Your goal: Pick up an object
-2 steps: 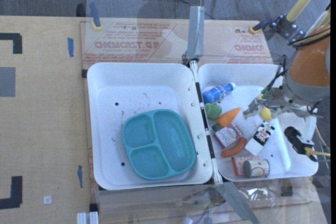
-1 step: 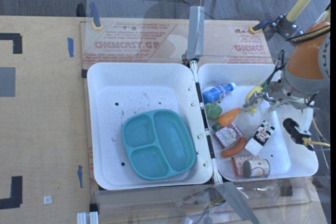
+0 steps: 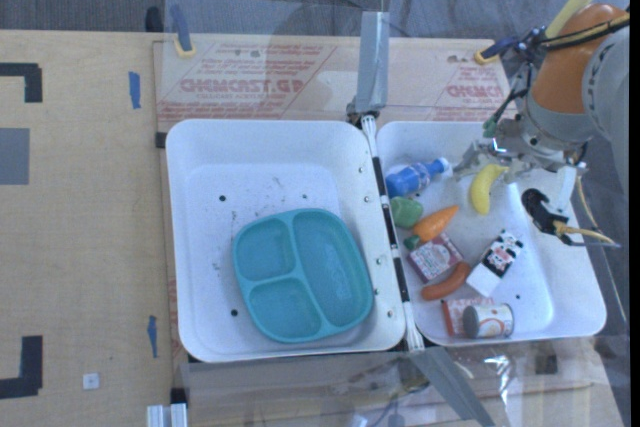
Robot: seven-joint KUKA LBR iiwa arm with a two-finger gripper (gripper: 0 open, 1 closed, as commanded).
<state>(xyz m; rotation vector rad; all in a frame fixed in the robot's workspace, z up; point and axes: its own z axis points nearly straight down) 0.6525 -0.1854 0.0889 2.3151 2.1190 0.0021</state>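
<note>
The tool [image 3: 497, 158] is hovering over the far part of the right bin [image 3: 590, 300], just beside the banana [image 3: 484, 188], likely lining up a grab; whether it is apart or together, I cannot tell. The left bin [image 3: 190, 215] is holding a teal tray [image 3: 300, 273].

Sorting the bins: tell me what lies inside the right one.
The right bin holds a blue bottle, banana, carrot, green piece, cartons and a cup. The arm covers its upper corner.

tray [image 3: 300, 275] in L bin [image 3: 200, 155], banana [image 3: 484, 188] – R bin [image 3: 575, 305]
</note>
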